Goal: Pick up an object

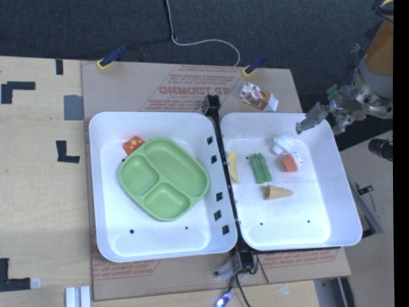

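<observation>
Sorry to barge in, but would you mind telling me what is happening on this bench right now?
A robot arm is set to pick an object from two white bins. Its claw hovers at the right bin's upper right corner, holding nothing. That bin has a green piece, an orange piece, a cone and a white item. The left bin holds a green divided plate.

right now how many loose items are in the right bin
5: a yellow piece by the left wall, a green item beside it, a cone below, an orange piece, a white item above it.
</observation>
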Action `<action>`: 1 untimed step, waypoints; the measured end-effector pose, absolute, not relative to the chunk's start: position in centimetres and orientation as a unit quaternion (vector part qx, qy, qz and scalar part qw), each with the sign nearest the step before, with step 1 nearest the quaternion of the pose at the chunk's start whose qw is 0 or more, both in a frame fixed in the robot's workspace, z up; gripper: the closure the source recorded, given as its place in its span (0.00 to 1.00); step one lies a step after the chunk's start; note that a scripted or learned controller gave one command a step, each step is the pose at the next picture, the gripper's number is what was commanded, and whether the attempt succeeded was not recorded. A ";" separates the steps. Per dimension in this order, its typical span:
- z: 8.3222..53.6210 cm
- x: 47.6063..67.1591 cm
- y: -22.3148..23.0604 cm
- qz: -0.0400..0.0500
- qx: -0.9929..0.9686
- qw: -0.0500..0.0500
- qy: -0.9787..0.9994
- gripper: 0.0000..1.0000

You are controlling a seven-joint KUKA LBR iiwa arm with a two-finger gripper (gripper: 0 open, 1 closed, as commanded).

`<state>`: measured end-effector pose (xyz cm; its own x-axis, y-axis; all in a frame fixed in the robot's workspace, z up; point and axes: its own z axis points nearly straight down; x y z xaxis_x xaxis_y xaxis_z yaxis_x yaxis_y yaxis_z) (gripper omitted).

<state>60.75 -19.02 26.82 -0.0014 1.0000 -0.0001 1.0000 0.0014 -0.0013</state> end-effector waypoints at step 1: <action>13.5 53.2 -16.5 0.004 -0.707 0.009 -0.707 0.00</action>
<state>53.21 -16.52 13.52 0.0002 1.0000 0.0062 0.9998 -0.0001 -0.0189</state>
